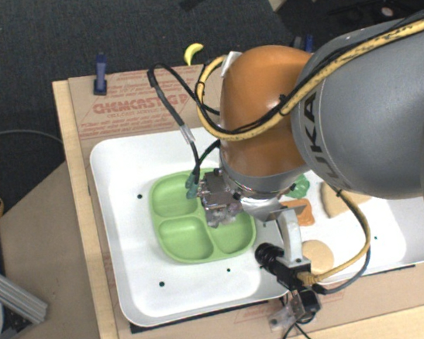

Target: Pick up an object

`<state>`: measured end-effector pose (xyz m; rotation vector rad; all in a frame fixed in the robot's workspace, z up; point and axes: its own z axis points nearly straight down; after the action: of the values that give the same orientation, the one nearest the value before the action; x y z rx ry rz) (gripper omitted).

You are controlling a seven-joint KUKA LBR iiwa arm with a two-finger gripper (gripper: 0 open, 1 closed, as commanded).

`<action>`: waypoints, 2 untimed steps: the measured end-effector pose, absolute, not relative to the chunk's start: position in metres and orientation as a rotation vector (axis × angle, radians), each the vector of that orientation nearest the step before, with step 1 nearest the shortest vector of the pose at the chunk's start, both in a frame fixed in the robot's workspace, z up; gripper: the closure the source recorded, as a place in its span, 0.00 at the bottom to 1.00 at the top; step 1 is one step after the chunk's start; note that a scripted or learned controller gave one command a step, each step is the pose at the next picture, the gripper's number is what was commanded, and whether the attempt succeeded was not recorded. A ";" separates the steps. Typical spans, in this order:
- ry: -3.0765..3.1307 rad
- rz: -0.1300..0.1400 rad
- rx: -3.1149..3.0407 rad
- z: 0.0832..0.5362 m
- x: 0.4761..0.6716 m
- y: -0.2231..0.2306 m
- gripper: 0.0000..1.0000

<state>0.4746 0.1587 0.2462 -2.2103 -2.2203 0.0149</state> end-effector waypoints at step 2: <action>-2.233 -0.033 -2.221 0.421 0.543 0.227 1.00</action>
<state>0.5429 0.2266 0.4210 -2.2211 -2.2326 -0.0329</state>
